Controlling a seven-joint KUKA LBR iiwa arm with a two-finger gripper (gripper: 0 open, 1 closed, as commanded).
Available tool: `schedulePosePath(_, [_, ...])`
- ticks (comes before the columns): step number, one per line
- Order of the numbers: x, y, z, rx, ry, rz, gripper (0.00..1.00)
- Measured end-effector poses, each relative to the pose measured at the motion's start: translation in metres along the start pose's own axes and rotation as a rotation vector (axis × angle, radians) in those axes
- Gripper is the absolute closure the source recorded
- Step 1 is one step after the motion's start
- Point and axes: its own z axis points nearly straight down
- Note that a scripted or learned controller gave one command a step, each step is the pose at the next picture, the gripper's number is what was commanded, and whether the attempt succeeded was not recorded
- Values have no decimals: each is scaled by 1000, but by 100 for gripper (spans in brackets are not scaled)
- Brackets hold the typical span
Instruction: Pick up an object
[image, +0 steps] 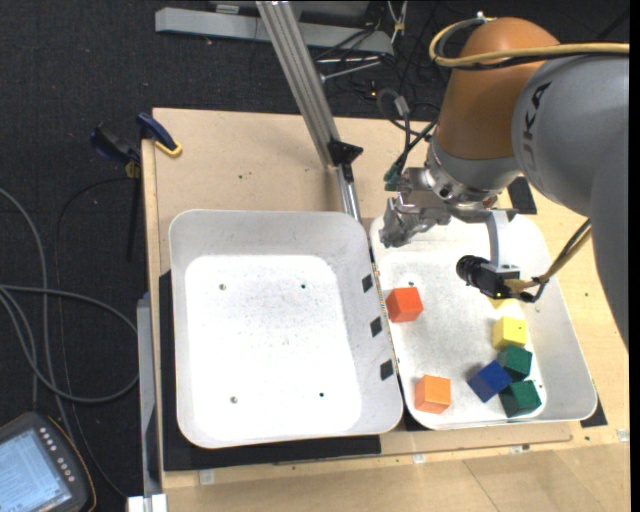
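Orange cube (404, 304) lies unlifted in my right white bin (560, 330); end effector (400, 225) grip probably unreadable, nothing picked yet.

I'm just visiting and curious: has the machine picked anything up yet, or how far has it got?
Nothing looks picked up yet. The blocks all lie in the right bin: two orange, one yellow, one blue and two green. The tool hangs over that bin's far left corner, apart from every block. Reaching a block, gripping and lifting it are all left.
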Motion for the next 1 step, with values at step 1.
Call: schedulePosePath(1, [53, -8, -1, 1, 0, 0, 100])
